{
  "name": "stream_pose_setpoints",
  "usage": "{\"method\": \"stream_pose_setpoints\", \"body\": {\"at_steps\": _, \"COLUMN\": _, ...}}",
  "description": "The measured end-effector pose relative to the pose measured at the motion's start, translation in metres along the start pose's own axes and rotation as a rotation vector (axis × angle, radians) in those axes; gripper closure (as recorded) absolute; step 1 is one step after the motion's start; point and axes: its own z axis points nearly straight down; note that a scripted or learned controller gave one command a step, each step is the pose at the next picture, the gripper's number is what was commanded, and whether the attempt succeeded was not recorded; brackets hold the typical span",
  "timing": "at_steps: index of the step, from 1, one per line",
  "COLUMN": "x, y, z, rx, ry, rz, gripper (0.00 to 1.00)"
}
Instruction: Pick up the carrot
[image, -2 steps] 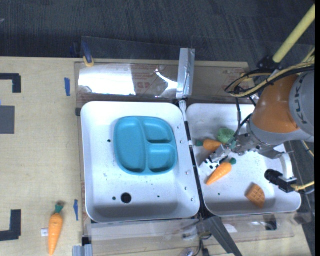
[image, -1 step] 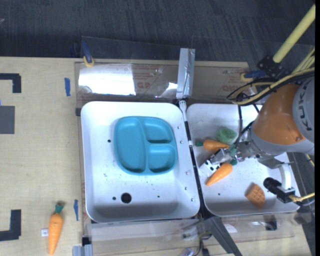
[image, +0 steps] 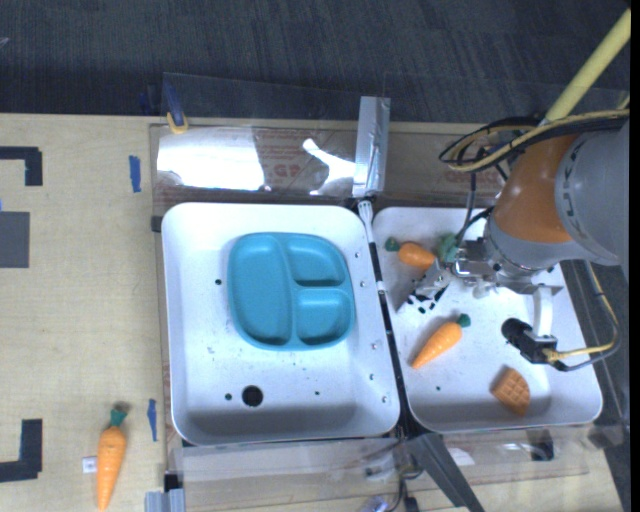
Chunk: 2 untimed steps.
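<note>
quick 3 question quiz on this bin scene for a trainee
1. True or false: the blue divided plate lies in the left bin.
2. How many toy carrots are in the right bin?
3. Which lies outside both bins: A) the waffle piece B) a carrot on the bench C) the plate?

Key
1. True.
2. Two: one near the divider at the top, one mid-bin.
3. B.
</note>
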Motion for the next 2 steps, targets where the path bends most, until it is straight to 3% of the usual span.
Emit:
{"method": "stream_pose_setpoints", "body": {"at_steps": 1, "x": 0.006, "y": 0.085, "z": 0.011, "rx": 0.041, "ry": -0.006, "rz": 0.366, "gripper": 0.00}}
{"method": "stream_pose_setpoints", "body": {"at_steps": 2, "x": -0.003, "y": 0.073, "z": 0.010, "rx": 0.029, "ry": -0.006, "rz": 0.089, "gripper": 0.00}}
